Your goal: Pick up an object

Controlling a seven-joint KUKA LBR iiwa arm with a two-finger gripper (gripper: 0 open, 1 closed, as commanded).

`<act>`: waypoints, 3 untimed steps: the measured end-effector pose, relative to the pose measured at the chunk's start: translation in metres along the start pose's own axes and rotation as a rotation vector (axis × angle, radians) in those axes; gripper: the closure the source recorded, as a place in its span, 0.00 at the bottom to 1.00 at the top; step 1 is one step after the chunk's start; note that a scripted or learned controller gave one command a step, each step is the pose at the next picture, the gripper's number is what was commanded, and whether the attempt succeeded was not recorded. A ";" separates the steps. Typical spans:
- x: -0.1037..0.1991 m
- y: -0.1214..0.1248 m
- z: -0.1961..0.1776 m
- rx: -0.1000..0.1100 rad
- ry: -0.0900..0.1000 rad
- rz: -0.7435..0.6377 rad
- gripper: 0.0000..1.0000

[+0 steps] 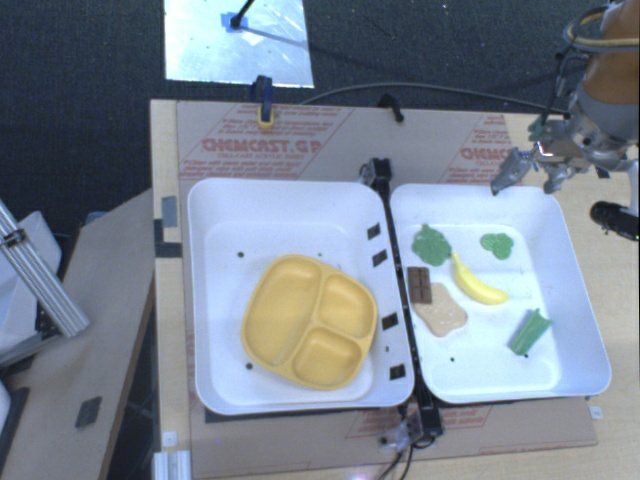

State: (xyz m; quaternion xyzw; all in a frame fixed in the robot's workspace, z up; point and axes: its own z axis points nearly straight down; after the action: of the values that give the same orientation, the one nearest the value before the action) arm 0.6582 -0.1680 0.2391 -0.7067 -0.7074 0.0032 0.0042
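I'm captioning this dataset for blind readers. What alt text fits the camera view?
A gripper hangs open over the far edge of the right bin, which holds a banana, two green pieces, a green stick, a brown block and a tan slice. The left bin holds a yellow tray.

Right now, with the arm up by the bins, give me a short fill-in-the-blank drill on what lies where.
1. The yellow tray lies in the ____ bin.
2. The banana lies in the ____ bin.
3. The gripper hangs over the right bin's ____ rim.
4. The tray has ____ compartments.

Missing words: left; right; far; three
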 end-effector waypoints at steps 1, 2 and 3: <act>0.000 0.002 -0.008 -0.012 -0.002 -0.002 0.00; 0.000 0.005 0.032 -0.012 -0.003 -0.002 0.00; -0.009 0.005 0.089 -0.009 -0.002 0.000 0.00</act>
State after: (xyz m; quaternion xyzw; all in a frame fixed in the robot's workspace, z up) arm 0.6626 -0.1770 0.1501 -0.7067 -0.7075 0.0007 0.0003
